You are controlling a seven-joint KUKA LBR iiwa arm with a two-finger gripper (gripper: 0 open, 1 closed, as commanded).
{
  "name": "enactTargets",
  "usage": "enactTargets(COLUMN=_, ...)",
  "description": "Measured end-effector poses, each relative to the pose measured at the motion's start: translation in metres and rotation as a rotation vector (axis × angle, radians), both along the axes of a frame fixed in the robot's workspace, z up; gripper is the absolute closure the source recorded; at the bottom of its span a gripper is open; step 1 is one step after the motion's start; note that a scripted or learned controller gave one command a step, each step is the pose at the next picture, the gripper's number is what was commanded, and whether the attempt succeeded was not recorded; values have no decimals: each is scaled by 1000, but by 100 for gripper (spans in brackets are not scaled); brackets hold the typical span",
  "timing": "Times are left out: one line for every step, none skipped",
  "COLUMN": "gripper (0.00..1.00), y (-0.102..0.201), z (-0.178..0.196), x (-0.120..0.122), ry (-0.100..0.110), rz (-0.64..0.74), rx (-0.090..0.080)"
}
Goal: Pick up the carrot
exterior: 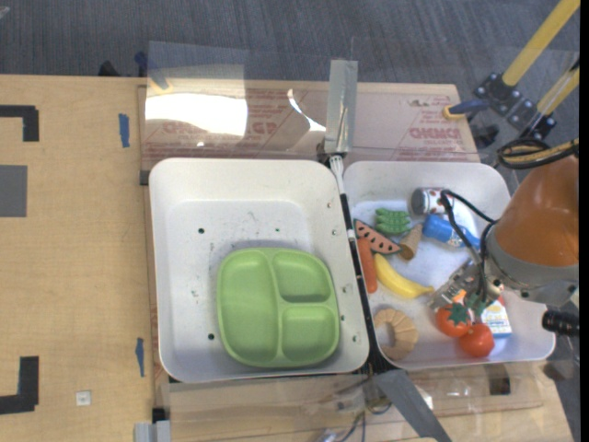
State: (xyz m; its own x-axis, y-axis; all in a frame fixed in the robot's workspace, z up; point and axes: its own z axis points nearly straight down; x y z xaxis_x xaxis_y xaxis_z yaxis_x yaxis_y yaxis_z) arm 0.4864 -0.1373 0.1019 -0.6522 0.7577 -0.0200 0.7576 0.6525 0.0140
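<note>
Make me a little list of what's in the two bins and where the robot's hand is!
left bin: green divided plate
right bin: carrot by the divider, banana, watermelon slice, tomatoes, can
end effector: low over the tomatoes, right of the banana
carrot held: no, it lies apart from the end effector

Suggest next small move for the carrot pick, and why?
Probably shift the hand leftward across the right bin. It sits over the tomatoes near the bin's right side, while the carrot lies along the left wall, beside the banana and watermelon slice.
</note>
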Motion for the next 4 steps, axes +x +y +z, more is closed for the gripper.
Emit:
enactTargets(gripper=100, y=136, z=86, x=38, ry=14, rz=63, rx=10)
enactTargets(gripper=100, y=51, z=6, x=34, ry=16, rz=-121, rx=8)
enactTargets(gripper=100, y=-40, z=-11, x=27, ry=11, rz=326, rx=-6)
enactTargets(gripper=0, y=-38, z=-12, x=26, ry=14, rz=328, rx=-2)
